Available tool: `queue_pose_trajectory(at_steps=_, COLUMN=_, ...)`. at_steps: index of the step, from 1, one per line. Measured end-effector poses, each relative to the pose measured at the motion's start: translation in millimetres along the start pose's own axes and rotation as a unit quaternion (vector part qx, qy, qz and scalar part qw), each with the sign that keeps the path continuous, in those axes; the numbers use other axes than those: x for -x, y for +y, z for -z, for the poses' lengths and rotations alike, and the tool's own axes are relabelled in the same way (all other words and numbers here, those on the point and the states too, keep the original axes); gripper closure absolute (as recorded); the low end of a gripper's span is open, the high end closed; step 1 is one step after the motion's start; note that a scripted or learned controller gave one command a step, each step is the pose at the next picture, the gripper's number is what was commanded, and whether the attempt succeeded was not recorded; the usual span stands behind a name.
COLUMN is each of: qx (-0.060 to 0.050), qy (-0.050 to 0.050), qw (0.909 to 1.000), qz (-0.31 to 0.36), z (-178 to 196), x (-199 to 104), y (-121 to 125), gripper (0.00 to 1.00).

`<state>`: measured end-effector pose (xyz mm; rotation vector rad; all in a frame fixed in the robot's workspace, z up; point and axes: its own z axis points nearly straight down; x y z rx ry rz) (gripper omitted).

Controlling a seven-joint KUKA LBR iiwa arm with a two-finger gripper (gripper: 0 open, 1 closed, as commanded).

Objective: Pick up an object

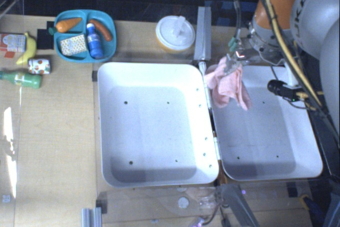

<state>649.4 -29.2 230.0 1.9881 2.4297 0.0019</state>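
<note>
From above: the tool [232, 59] is clamped on a pink cloth [228, 85], which dangles over the right bin's [276, 162] left rim. Risk here, I'd say: the pinch looks thin, so the cloth could slip out or snag the rim. The left bin [151, 178] is bare. On the table [48, 157], a blue tray [108, 24] holds toy food.

Bright even overhead light, soft shadows inside bins [106, 114], slightly blurry
</note>
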Motion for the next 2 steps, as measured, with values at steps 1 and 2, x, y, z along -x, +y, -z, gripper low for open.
queue_pose_trajectory(at_steps=1, qx=0.0, qy=-0.001, qw=1.0, qz=0.006, z=-9, x=67, y=7, gripper=1.0)
queue_pose_trajectory(at_steps=2, qx=0.0, qy=-0.001, qw=0.9996, qz=-0.027, z=-48, x=73, y=5, gripper=1.0)
